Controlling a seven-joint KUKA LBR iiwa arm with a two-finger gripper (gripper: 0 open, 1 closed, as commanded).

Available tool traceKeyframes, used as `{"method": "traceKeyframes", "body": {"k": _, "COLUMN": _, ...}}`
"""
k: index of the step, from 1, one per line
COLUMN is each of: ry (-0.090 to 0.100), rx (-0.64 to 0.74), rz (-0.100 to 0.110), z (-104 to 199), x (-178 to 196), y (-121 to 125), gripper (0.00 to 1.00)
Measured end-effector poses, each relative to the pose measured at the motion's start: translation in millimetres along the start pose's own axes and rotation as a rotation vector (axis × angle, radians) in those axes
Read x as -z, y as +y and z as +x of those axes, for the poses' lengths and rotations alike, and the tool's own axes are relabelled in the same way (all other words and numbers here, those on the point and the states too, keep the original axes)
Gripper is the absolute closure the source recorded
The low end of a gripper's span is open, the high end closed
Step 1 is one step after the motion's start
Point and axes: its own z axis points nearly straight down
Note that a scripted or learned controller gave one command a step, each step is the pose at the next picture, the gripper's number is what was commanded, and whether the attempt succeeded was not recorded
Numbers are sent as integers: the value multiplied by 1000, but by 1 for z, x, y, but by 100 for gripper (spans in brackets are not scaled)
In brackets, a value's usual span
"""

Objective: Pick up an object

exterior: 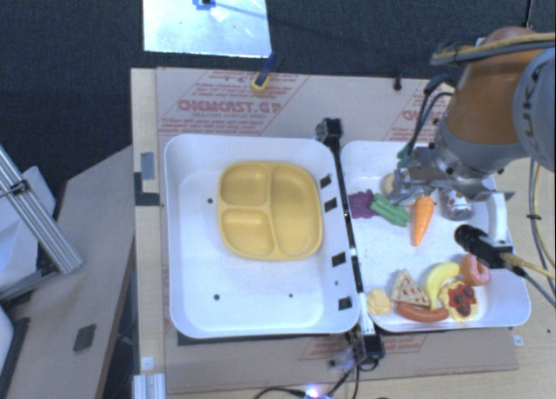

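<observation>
Fingers [401,182], their spread impossible to tell, hover at ten o'clock of the carrot [421,219], which lies lengthwise twelve-to-six.

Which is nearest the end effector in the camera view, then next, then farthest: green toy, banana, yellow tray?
From the end effector:
1. Green toy, just below it in the right bin.
2. Banana, lower in the same bin, near the front.
3. Yellow tray, across the divider in the left bin.

Bench [217,93] of printed board, two white bins side by side: left bin [187,241], right bin [508,306].
</observation>
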Motion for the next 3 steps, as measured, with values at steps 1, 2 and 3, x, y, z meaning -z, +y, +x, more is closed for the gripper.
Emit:
{"method": "traceKeyframes", "body": {"k": 1, "ry": 0, "rx": -1, "rz": 2, "z": 54, "x": -13, "y": 3, "gripper": 100}}
{"method": "traceKeyframes", "body": {"k": 2, "ry": 1, "rx": 0, "rz": 1, "z": 110, "x": -2, "y": -3, "gripper": 100}}
{"method": "traceKeyframes", "body": {"k": 3, "ry": 0, "rx": -2, "rz": 1, "z": 150, "x": -4, "y": -5, "gripper": 100}}
